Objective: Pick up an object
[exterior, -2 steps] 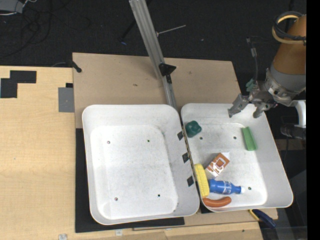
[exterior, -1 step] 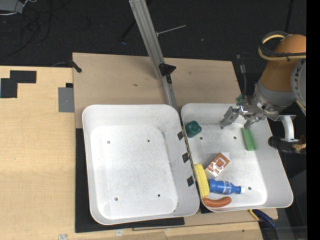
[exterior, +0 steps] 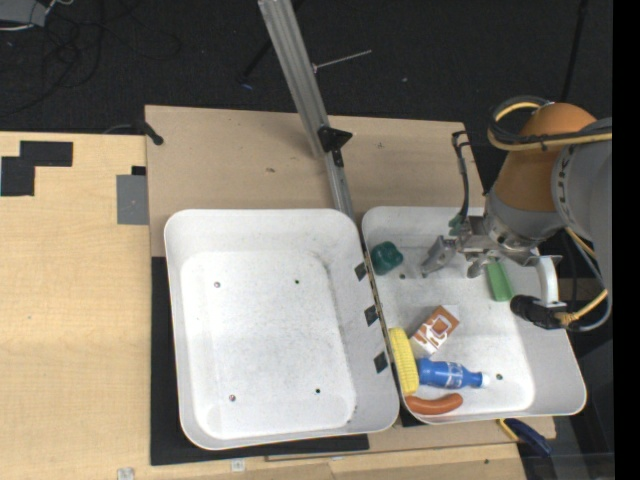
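My gripper [exterior: 455, 262] hangs over the back part of the right bin [exterior: 556, 392], open, with bare bin floor between its fingers [exterior: 432, 259]. A light green stick-like object [exterior: 498, 281] lies just right of it, close to the right finger. A dark green lump [exterior: 386, 258] sits to its left by the bin's dividing wall. Nearer the front lie a brown-and-white packet [exterior: 436, 330], a yellow corn cob [exterior: 403, 358], a blue bottle [exterior: 448, 375] and a red sausage [exterior: 436, 404].
The left bin [exterior: 262, 218] stands beside the right one, the two sharing a raised edge with black clips [exterior: 371, 314]. A slanted metal rail [exterior: 305, 88] rises behind the bins. Cables [exterior: 545, 313] trail from the arm's wrist at the right rim.
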You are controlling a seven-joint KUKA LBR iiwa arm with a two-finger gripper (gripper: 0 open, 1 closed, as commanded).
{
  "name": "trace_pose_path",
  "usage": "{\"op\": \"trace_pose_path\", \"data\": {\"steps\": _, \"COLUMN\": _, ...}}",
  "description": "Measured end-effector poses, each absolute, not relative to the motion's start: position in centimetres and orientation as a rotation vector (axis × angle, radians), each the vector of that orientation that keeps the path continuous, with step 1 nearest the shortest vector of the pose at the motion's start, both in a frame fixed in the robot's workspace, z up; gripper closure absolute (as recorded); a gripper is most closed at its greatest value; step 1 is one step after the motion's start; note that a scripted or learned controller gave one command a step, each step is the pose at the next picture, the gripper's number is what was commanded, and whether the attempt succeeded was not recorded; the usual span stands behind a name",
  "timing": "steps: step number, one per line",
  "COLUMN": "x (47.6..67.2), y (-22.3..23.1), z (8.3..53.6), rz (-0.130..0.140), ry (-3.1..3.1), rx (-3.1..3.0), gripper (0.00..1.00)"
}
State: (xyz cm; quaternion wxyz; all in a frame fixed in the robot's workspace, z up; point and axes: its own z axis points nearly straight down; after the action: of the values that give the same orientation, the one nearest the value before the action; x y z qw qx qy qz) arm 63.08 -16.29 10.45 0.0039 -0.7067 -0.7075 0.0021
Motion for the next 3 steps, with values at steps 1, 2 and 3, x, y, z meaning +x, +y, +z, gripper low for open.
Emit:
{"op": "trace_pose_path", "data": {"steps": 1, "x": 63.2, "y": -16.5, "z": 11.9, "rz": 0.003, "ry": -2.214, "rx": -2.225, "gripper": 1.00}}
{"op": "trace_pose_path", "data": {"steps": 2, "x": 62.8, "y": -16.4, "z": 18.1, "rz": -0.004, "ry": -2.220, "rx": -2.228, "gripper": 1.00}}
{"op": "trace_pose_path", "data": {"steps": 3, "x": 62.9, "y": -16.5, "z": 22.9, "rz": -0.003, "ry": -2.226, "rx": -2.222, "gripper": 1.00}}
